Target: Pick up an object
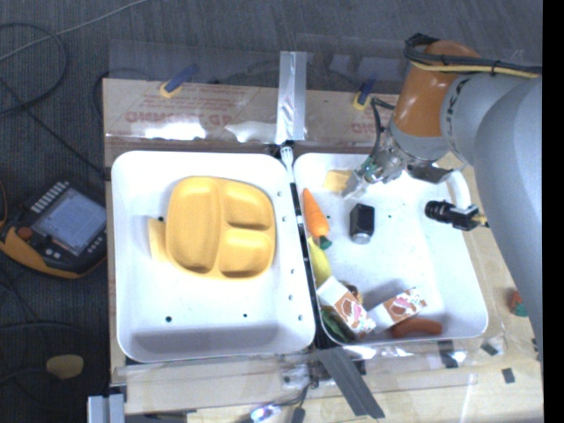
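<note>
Two white bins side by side. Left bin (132, 324) holds yellow divided tray (218, 226). Gripper (368, 176) low over right bin (458, 280), far end, near pale yellow block (335, 181); finger spread cannot be told. Dark can (361, 221) just below gripper, apart. Carrot (315, 214) along left wall. Two small cartons (348, 308) and red sausage (418, 328) at near end.

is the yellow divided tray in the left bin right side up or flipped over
Flipped over, it seems: the yellow divided plastic tray shows bulging rounded compartments, not hollows, lying in the left white bin.
</note>
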`<state>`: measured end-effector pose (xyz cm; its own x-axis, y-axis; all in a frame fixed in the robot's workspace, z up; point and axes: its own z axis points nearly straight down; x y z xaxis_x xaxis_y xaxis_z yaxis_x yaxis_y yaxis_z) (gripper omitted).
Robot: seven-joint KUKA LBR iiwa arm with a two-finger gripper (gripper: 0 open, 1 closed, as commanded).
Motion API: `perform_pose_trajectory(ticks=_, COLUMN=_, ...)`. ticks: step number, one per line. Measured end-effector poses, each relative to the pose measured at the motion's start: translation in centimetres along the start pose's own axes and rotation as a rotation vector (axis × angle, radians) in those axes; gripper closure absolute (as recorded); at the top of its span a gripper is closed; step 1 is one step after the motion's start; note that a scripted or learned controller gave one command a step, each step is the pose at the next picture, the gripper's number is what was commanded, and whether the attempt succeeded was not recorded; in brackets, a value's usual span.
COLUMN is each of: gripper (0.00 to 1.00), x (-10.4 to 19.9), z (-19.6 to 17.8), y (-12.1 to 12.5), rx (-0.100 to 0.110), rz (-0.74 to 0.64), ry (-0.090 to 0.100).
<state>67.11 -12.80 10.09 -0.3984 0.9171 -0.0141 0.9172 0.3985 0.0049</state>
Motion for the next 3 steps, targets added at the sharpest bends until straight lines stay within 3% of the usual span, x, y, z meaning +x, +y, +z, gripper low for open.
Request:
perform_pose_trajectory(ticks=1, gripper=1.0, x=0.0, z=-1.0, y=0.1, rx=-0.001, rz=0.0, ry=0.0)
perform_pose_trajectory(ticks=2, gripper=0.0, x=0.0, z=-1.0, y=0.1, rx=-0.001, rz=0.0, ry=0.0)
perform_pose_trajectory(ticks=3, gripper=0.0, x=1.2, z=1.2, y=-0.2, rx=0.023, rz=-0.305, ry=0.016)
